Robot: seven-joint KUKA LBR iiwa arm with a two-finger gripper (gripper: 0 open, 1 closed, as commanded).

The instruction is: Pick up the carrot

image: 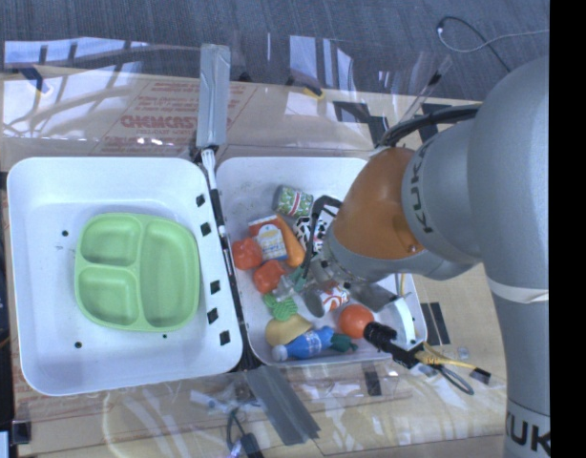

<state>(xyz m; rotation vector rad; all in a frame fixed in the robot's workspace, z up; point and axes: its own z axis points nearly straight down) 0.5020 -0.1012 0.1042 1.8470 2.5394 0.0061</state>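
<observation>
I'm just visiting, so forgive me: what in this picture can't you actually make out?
- The tool: the arm's orange band covers most of it from above, so its state is unclear.
- The carrot: partly under a small carton.
- Right bin: its right side lies under the arm.
- Carton labels: too small to read.

Shallow white plastic bins (26,284), matt, faintly speckled. Light green three-section plastic plate (136,271), smooth, low sheen. Small orange plastic carrot (293,241), glossy. Grey arm shell with orange band (379,213), smooth satin. Brown cardboard sheet (112,113) upper left under shiny clear film.
</observation>
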